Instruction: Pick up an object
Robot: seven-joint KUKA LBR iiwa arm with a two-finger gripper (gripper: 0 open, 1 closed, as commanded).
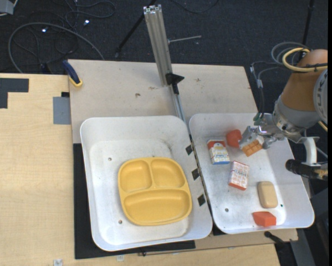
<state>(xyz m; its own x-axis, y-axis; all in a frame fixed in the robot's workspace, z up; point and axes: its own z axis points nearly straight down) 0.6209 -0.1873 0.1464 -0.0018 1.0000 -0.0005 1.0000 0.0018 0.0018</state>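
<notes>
Right now the grey arm with its orange band point(305, 87) reaches in from the right edge of the frame, and its two-finger gripper point(254, 137) sits low over the upper part of the right-hand shallow white bin point(299, 204). Between the metal fingers point(248, 133) shows a small orange block point(253, 147), angled and slightly out past the fingertips, so the pincer is clamped on that block. Just left of it, touching or nearly touching the fingers, lies a small red rounded object point(233, 137). Further left in the same bin, near the bin's left wall, is a small white carton with a red top and a blue label point(218, 152). Below the gripper, about mid-bin, lies a small white-and-red printed box point(239, 175), tilted. Lower right of that rests a tan, rounded, soap-like bar point(267, 194), and near the bin's lower edge sits a flat red-orange block point(264, 219). The left-hand shallow white bin point(99, 148) fills the middle of the frame and holds a yellow plastic plate with three compartments point(153, 190), lying flat in its lower half. Above the bins, a grey aluminium post point(159, 43) stands from the bench at the upper centre.
</notes>
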